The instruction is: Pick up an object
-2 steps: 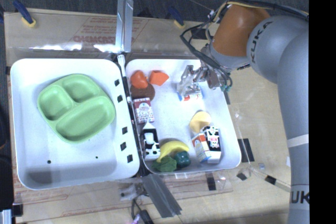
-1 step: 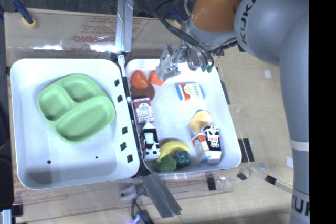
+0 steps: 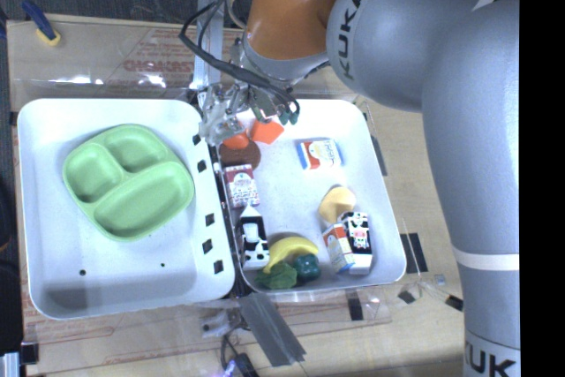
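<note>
My gripper (image 3: 228,115) hangs over the far left corner of the right bin (image 3: 375,190), close to the wall between the two bins. Directly beneath it lie a small orange piece (image 3: 235,141) and a brown rounded object (image 3: 240,154). Another orange block (image 3: 267,131) sits just to its right. The metal and cables of the wrist blur the gripper's tip, and I cannot make out anything held in it.
The right bin also holds a small red-brown carton (image 3: 241,187), a black-and-white carton (image 3: 253,243), a banana (image 3: 291,249), a green vegetable (image 3: 282,276), a cow-print carton (image 3: 350,245), a yellow object (image 3: 335,203) and a white box (image 3: 318,154). A green divided plate (image 3: 128,181) lies in the left bin (image 3: 53,278).
</note>
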Robot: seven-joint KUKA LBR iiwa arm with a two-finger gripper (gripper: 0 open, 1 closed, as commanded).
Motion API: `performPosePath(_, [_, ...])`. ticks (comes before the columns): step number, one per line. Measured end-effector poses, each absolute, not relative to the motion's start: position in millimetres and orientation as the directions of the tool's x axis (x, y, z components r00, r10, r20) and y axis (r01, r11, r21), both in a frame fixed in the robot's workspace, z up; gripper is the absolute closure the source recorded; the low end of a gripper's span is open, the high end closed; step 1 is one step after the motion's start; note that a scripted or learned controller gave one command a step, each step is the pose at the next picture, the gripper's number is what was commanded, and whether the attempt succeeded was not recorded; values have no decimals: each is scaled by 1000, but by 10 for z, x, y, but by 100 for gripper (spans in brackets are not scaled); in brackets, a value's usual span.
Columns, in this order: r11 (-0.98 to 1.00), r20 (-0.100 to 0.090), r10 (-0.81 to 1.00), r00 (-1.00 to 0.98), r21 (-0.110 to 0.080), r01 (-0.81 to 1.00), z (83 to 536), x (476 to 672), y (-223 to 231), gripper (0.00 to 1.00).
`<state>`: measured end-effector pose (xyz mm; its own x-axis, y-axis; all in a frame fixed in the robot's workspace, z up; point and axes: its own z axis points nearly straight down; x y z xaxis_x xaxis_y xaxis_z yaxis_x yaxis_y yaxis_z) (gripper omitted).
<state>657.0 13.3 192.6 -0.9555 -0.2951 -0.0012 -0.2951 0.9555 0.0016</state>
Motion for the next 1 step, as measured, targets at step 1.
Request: performPosePath(1, [808,1,-589,-808,-1,-589,1923,6180,-427,100])
